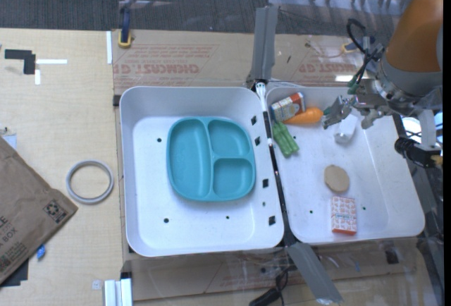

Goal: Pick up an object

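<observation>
Orange carrot [306, 115] just left of fingers [346, 130], apart.

tape ring [89, 180] and cardboard box [25, 209] on bench, left of bins.

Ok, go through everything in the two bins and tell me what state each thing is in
Teal divided plate: flat, upright, nothing on it, left bin.
Carrot: lying on its side, right bin.
Green piece: lying flat by the divider.
Can: tipped on its side.
Tan disc: flat.
Small carton: lying flat.
Gripper: above the right bin, holding nothing.
</observation>
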You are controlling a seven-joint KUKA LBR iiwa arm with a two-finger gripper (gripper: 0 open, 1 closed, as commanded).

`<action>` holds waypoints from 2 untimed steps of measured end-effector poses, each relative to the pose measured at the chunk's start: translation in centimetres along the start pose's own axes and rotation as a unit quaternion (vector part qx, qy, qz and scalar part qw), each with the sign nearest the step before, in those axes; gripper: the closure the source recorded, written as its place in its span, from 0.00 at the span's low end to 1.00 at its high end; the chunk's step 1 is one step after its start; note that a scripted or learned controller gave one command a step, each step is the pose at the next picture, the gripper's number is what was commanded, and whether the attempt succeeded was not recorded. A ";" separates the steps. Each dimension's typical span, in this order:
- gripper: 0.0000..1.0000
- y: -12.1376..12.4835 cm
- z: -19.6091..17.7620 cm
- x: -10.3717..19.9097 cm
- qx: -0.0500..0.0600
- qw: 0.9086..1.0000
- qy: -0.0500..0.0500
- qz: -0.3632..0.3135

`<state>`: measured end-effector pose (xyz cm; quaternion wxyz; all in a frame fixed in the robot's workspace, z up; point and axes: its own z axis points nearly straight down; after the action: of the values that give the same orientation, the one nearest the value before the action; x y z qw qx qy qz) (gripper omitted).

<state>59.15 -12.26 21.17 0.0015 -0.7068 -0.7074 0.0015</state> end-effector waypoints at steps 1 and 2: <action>0.00 -1.0 12.0 -2.4 -0.002 0.994 -0.001 -0.106; 0.00 -8.3 12.1 -3.9 -0.002 0.998 0.000 -0.067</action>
<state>50.75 -16.12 9.15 0.0006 -0.6579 -0.7531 0.0003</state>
